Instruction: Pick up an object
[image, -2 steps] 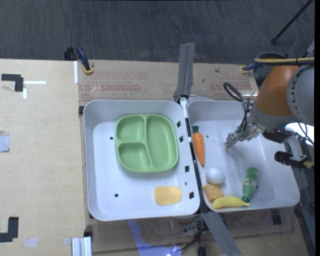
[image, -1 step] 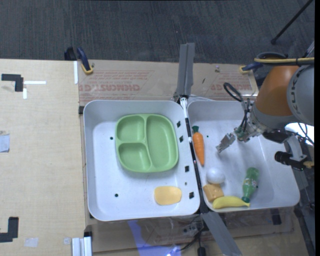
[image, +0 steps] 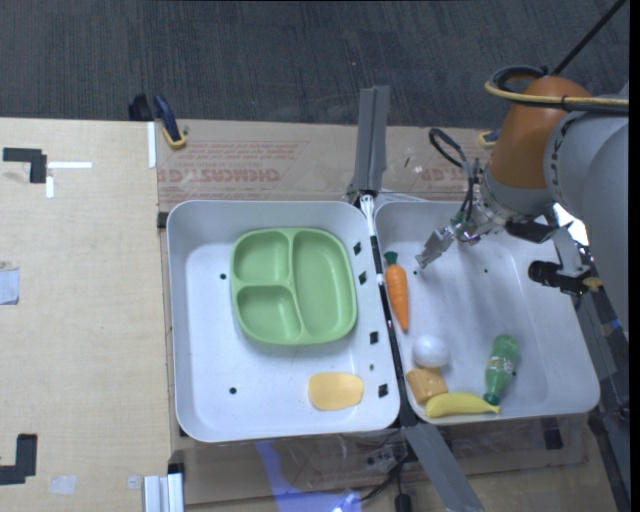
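Nearest, along the front wall of the right bin (image: 560, 400), a yellow banana (image: 460, 404) lies beside an orange-tan block (image: 426, 382), with a white ball (image: 432, 350) just behind them and a green bottle (image: 501, 367) to their right. Across the divider, a pale yellow piece (image: 336, 391) rests in the left bin (image: 190, 330) in front of a green sectioned plate (image: 294, 285). Farther back, a carrot (image: 398, 292) lies against the right bin's left wall. Beyond it the claw (image: 428, 252) hangs over bare bin floor, fingers slightly spread, pinching nothing. The wooden surface (image: 80, 330) extends left.
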